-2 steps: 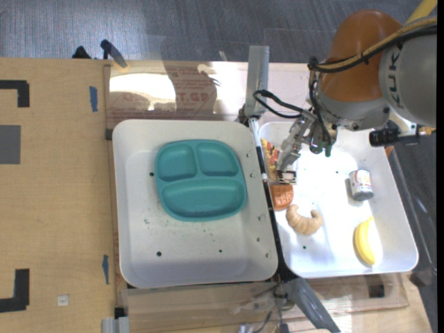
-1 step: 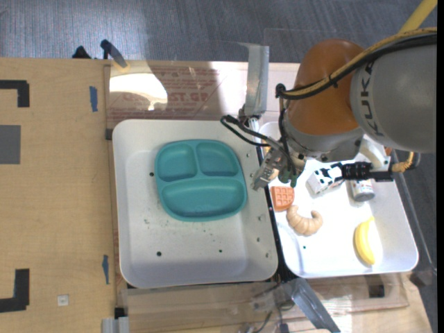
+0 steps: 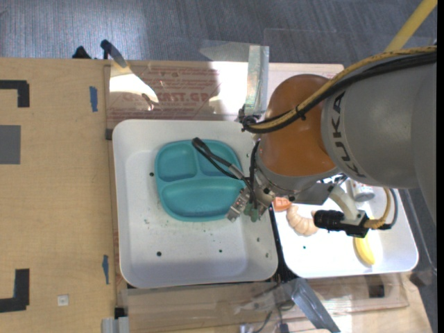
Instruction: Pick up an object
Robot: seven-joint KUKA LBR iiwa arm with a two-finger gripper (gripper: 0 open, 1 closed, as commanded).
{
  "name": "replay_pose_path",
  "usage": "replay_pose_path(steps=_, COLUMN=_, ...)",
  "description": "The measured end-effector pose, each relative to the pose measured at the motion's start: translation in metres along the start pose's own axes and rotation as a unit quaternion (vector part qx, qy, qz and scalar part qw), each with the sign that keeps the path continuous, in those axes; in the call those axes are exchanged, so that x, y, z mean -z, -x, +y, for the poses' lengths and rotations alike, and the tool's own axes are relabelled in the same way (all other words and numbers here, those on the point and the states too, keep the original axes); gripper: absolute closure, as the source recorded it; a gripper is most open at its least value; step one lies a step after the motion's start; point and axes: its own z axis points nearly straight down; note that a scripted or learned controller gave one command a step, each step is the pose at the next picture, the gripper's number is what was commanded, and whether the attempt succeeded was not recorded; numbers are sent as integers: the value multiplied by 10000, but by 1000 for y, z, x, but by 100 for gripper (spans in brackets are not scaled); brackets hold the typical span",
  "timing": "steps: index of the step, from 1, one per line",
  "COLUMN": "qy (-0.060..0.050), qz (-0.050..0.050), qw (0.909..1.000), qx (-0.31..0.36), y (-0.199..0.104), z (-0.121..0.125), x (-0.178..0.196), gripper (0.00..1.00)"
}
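The big grey arm [image 3: 374,116] leans in over the seam between the two white bins, its orange band bulging above the wrist, and the gripper [image 3: 248,203] hangs low at the right edge of the left bin [image 3: 132,255], just beside the teal divided plate [image 3: 196,180]. From here I cannot tell how the jaws stand; the wrist and its cables crowd that spot. The plate lies flat in the upper middle of the left bin, with a dark cable draped across its top. In the right bin [image 3: 395,259] sit a pale, lumpy toy [image 3: 300,220] near the divider and a yellow banana-like piece [image 3: 365,250] further right. It looks like the reach-and-descend step, aimed at the plate's right rim. Next it would need a firm close on that thin rim, then a straight lift.
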Motion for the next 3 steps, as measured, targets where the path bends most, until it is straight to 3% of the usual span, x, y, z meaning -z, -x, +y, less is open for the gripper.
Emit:
replay_pose_path(steps=1, qy=17, qz=-25, qw=9864, qx=-1645, y=8, z=54, x=80, gripper=100)
replay_pose_path(steps=2, qy=-40, qz=-5, qw=9343, qx=-3565, y=-15, z=49, x=7, gripper=100)
replay_pose_path(steps=3, qy=-24, qz=-4, qw=8639, qx=-5037, y=-80, z=57, x=17, gripper=100)
